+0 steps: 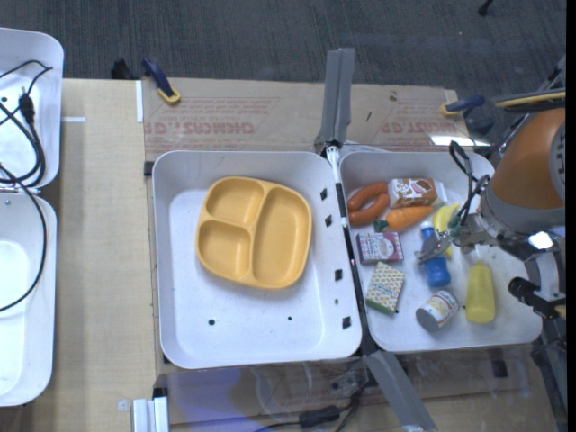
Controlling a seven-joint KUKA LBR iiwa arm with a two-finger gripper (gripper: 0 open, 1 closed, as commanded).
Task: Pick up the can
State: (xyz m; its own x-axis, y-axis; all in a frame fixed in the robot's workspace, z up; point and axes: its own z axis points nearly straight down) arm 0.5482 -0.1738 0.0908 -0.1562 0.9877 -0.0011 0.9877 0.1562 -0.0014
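The can (pixel 438 310) lies on its side near the front of the right bin (pixel 513 331), silver with a white and red label, its round end facing front-left. My gripper (pixel 436 244) hangs over the middle of that bin, up and back from the can and apart from it. It sits right above a blue bottle (pixel 437 271). The grey arm with its orange band (pixel 531 165) comes in from the right.
Around the gripper lie a yellow squeeze bottle (pixel 480 292), a patterned box (pixel 385 287), a pink box (pixel 377 246), a carrot (pixel 409 217), a sausage (pixel 367 200) and a red-white packet (pixel 412 190). The left bin (pixel 180 331) holds a yellow divided plate (pixel 255 232).
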